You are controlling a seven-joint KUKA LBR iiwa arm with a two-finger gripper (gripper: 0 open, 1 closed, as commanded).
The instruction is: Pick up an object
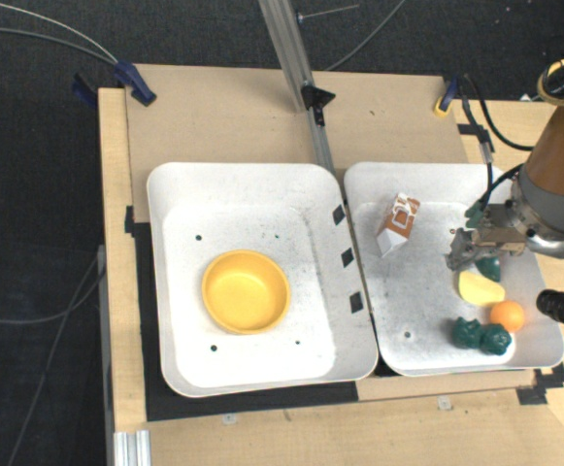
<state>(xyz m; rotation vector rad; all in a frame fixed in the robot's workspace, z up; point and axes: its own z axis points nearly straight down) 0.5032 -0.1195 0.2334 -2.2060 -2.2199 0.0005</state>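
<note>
Hand (468, 250) low in the right bin (427, 352), its grip hard to read.
Just below it lie one lemon (480, 287), one orange (507, 316) and one green toy (481, 336); one carton (398, 223) sits left; the left bin (180, 357) holds one yellow bowl (246, 290).

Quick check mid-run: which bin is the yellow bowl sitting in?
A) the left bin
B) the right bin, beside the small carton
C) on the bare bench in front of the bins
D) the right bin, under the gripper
A: the yellow bowl rests on the floor of the left bin, while the small carton and the gripper are over the right bin.
</note>
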